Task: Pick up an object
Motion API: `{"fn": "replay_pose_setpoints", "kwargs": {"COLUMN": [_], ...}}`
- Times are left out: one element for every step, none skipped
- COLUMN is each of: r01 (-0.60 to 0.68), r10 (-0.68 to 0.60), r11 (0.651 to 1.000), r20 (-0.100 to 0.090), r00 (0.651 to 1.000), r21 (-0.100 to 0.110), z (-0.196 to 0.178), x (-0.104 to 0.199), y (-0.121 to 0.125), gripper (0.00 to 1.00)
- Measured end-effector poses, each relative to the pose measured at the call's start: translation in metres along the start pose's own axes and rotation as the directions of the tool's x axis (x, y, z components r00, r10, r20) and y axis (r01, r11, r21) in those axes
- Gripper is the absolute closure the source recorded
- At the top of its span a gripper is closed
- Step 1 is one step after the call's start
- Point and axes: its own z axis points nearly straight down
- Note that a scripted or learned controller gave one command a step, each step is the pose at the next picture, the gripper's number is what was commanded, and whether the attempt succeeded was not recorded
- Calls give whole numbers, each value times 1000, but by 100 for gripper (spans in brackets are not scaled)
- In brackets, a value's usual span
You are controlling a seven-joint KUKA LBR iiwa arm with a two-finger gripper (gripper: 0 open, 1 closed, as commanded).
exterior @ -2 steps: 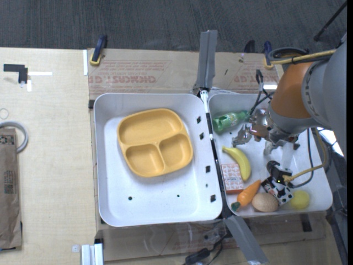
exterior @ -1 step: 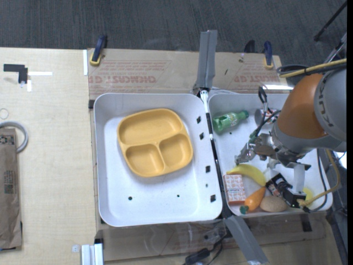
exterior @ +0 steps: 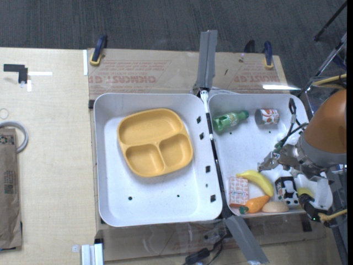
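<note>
Metal gripper [exterior: 274, 160] is hovering just beside the banana [exterior: 258, 181], its jaw state impossible to tell.

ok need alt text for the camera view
The gripper hovers in the right bin near a banana, carrot, green bottle and can; the left bin holds a yellow divided plate.
</note>
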Motion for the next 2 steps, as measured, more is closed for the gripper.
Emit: {"fn": "replay_pose_setpoints", "kwargs": {"r01": [120,14], "r10": [-120,-14], "r11": [992,999], "r20": [-4,-3], "r00": [993,1000], "r21": [29,35], "z": [-62,3], "x": [5,-29], "y": [142,-3], "gripper": [0,0]}}
